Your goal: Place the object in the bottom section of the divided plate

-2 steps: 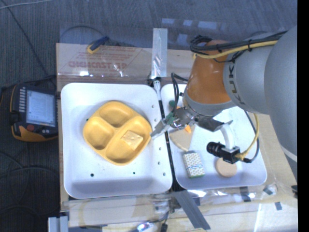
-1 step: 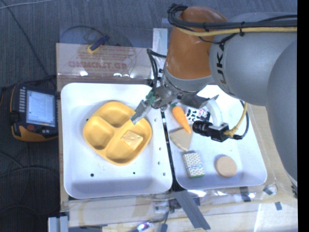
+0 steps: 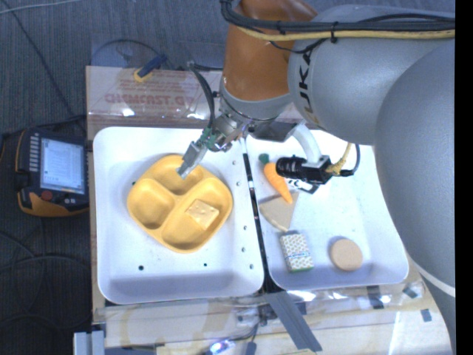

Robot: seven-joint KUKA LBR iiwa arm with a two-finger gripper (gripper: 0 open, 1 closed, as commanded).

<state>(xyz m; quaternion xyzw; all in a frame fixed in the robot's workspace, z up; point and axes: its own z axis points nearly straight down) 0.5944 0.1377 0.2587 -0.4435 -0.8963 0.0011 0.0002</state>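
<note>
A yellow divided plate (image 3: 179,202) with three sections lies in the left bin (image 3: 118,272). A pale yellow square slice (image 3: 201,213) rests flat in the plate's lower right section. My gripper (image 3: 188,163) hangs over the plate's upper section near its far rim, up and left of the slice and apart from it. I see nothing held at its tip.
The right bin (image 3: 369,220) holds an orange carrot (image 3: 278,184), a beige flat piece (image 3: 276,213), a patterned block (image 3: 296,251) and a round tan disc (image 3: 346,254). The arm's bulk covers the right bin's far side. A pendant (image 3: 53,171) lies left of the bins.
</note>
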